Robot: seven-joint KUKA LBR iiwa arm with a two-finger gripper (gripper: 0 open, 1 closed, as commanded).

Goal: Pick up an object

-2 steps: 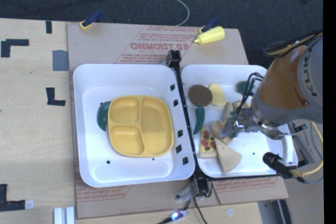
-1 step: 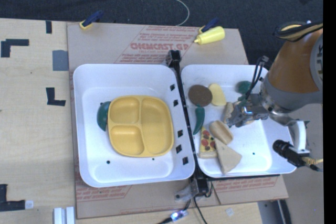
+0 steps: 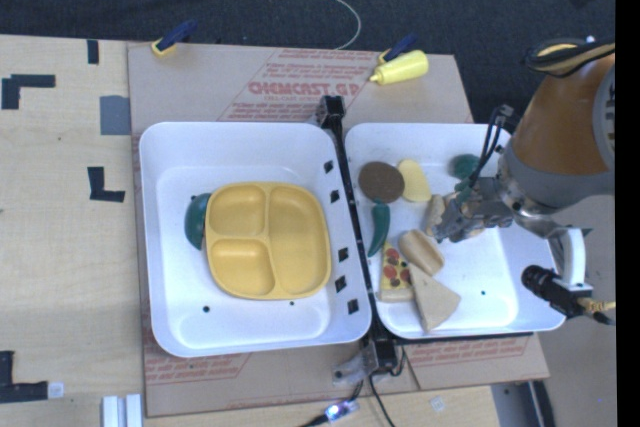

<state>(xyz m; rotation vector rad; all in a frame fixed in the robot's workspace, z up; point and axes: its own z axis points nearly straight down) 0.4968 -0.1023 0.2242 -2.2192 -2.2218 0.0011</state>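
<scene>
At centre right of the frame, the gripper [image 3: 447, 218] hangs low in the right bin [image 3: 500, 300], its grip state impossible to tell, beside the tan wedge [image 3: 420, 251], brown disc [image 3: 381, 181] and yellow piece [image 3: 413, 180].

The shallow plastic left bin [image 3: 160, 165] is white; the divided plastic plate [image 3: 268, 240] in it is yellow; the round flat disc [image 3: 381, 181] is brown; the curved toy pepper [image 3: 379, 225] is green; the toy pizza slice [image 3: 395, 273] has red spots.
</scene>
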